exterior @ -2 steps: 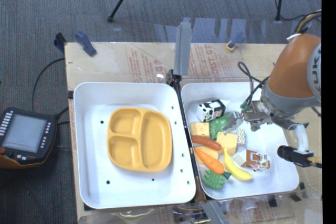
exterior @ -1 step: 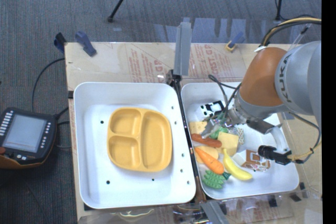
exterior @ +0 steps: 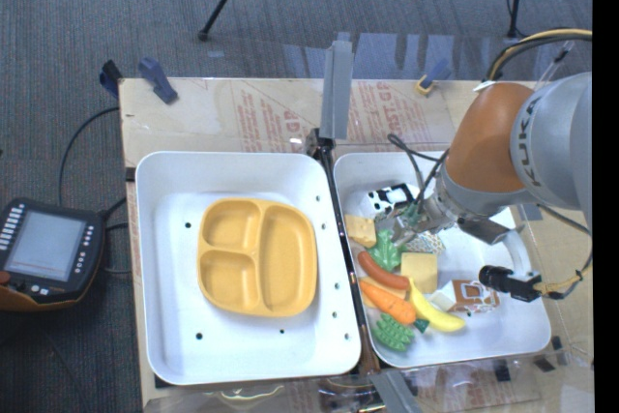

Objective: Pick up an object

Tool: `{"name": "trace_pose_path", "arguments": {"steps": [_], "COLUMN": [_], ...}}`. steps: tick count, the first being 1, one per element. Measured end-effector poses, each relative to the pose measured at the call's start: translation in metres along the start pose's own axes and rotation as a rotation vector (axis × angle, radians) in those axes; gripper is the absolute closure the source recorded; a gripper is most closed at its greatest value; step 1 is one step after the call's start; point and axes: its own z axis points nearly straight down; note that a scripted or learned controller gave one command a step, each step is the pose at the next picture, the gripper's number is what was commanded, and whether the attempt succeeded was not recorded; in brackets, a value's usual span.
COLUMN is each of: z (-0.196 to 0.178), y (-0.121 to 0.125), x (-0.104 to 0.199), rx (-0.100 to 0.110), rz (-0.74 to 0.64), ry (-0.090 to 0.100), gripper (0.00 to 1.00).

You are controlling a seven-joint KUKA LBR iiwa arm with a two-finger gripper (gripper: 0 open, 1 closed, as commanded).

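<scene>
Toys piled in the right bin, arm low over them

Toys fill the left part of the right bin [exterior: 522, 329]. I can see a yellow cheese block [exterior: 420, 270], a hot dog [exterior: 381, 272], a carrot [exterior: 388, 302], a banana [exterior: 436, 312], a green leafy piece [exterior: 387, 250] and another green piece [exterior: 395, 333] at the front. There is also a black and white toy [exterior: 389, 198] near the back and a small brown and white toy [exterior: 471, 296] off to the right.

These look like little play foods, so I think they are light and hard, and smooth enough to slip. They lie touching each other, so one may push its neighbour. The cheese block looks like the best pick. It has flat sides, so pinching it across two of them should hold well. The banana and carrot are round and long, and would be best pinched across the middle.

The arm [exterior: 503, 155] bends in from the right and points down and to the left. The gripper [exterior: 411, 225] sits low, right by the green leafy piece and just behind the cheese block. I cannot tell how it is set, or if it holds anything.

The left bin [exterior: 160, 208] has a yellow tray [exterior: 258, 256] with three parts.
</scene>
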Motion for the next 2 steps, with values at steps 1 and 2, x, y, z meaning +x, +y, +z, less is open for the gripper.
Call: {"name": "trace_pose_path", "arguments": {"steps": [1,2], "z": [-0.0847,-0.0811], "y": [0.0163,0.0146], "x": [0.0206,0.0210], "rx": [0.011,0.018], "rz": [0.021,0.022], "ry": [0.006,0.008], "gripper": [1.00,0.00]}}
